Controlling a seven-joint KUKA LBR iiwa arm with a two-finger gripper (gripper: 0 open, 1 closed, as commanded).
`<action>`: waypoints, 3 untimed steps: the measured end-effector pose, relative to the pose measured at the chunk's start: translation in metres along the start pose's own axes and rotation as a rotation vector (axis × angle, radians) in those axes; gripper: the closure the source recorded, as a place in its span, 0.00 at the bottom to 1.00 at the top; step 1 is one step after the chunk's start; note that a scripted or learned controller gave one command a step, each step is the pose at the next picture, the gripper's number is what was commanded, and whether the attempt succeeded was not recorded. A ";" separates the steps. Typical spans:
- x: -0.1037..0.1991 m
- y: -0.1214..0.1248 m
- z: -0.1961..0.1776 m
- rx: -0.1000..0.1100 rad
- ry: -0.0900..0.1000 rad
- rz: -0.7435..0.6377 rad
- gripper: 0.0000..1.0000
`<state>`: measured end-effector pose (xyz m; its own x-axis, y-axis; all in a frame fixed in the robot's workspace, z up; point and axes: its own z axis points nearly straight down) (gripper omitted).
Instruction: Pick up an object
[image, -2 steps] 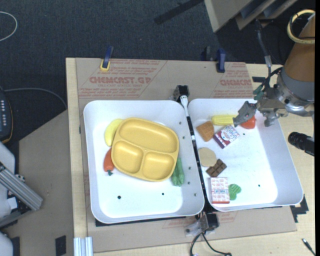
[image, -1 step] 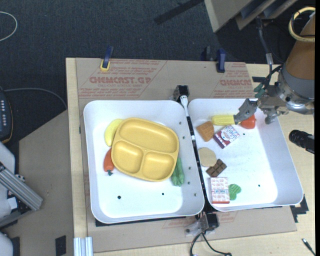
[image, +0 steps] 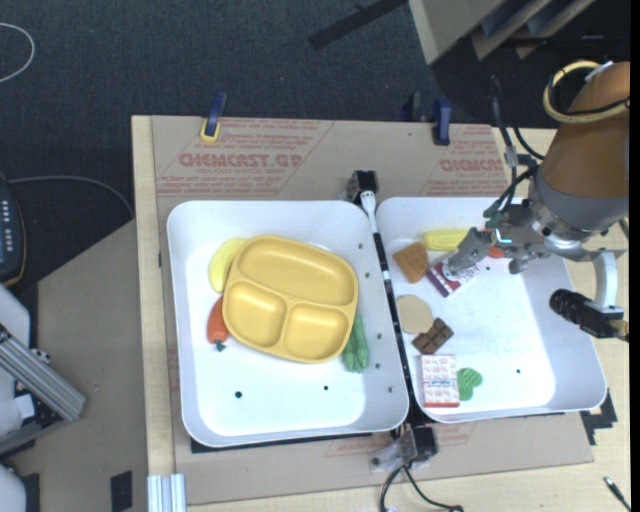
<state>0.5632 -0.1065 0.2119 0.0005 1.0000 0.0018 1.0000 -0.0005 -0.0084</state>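
My gripper (image: 463, 264) hangs low in the upper left part of the right bin (image: 540, 360), on the grey arm with its orange band (image: 590, 110). Its tip is over a small red and white packet (image: 445, 282), touching or just above it. A yellow corn piece (image: 444, 239) lies just behind the tip, and a brown bread piece (image: 411, 262) to its left. Toward the front lie a round tan cookie (image: 412, 312), a dark brown chocolate piece (image: 432, 337), a red and white box (image: 438, 381) and a small green item (image: 469, 379).
The left bin (image: 200, 380) holds a yellow divided tray (image: 290, 298), with a yellow item (image: 224, 260), an orange-red item (image: 217, 324) and a green item (image: 355, 350) around its edges. A black part of the arm (image: 585, 312) sits over the right bin's right side.
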 end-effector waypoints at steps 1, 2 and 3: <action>-0.003 -0.003 0.064 0.000 0.000 0.001 0.00; -0.001 -0.003 0.124 -0.011 -0.001 0.002 0.00; -0.003 -0.001 0.125 -0.015 -0.004 0.002 0.00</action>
<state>0.5614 -0.1093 0.0873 0.0024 1.0000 -0.0026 1.0000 -0.0024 0.0070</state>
